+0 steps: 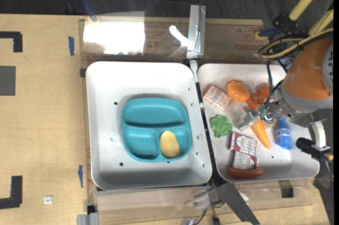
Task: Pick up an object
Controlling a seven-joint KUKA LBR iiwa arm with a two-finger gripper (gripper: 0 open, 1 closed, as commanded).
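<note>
The right bin (302,165) holds several toy foods. Among them are an orange fruit (238,90), a red piece (259,96), a carrot (260,133), a green leafy piece (221,125), a blue bottle (283,134), two small printed cartons (216,98) (243,150) and a red sausage (244,171). My gripper (258,114) reaches in from the right and hangs low over the middle of the bin, between the red piece and the carrot. Its metal tip sits close against the carrot's top. The arm's orange band (312,77) covers the bin's far right corner.
The left bin (106,91) carries a teal divided tray (153,128) with a yellow potato-like piece (169,143) in its lower right compartment. A clear plastic panel (143,33) stands behind the bins. Yellow tubes and cables (296,7) lie at the upper right.
</note>
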